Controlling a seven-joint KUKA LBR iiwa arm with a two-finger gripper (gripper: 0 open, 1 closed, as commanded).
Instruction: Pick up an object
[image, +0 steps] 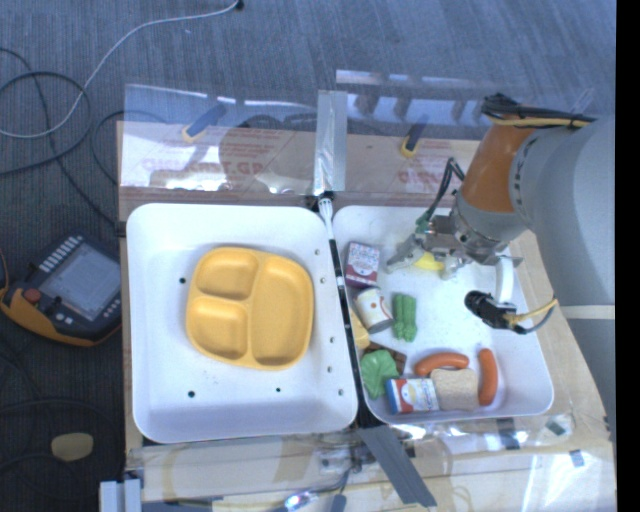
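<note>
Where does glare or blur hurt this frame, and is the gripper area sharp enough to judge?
Camera view: glare streaks the clear panels behind the bins, and the right bin rim reads washed out; the yellow tray is evenly lit and fairly sharp; the gripper is soft and merges with a yellow item beneath, so its state cannot be judged.

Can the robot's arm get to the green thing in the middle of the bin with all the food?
Probably yes. The end effector hangs in the same right bin, close to the green piece. Nothing lies on top of it, and bare floor shows on its right. The small white container beside it could crowd the grab.
</note>
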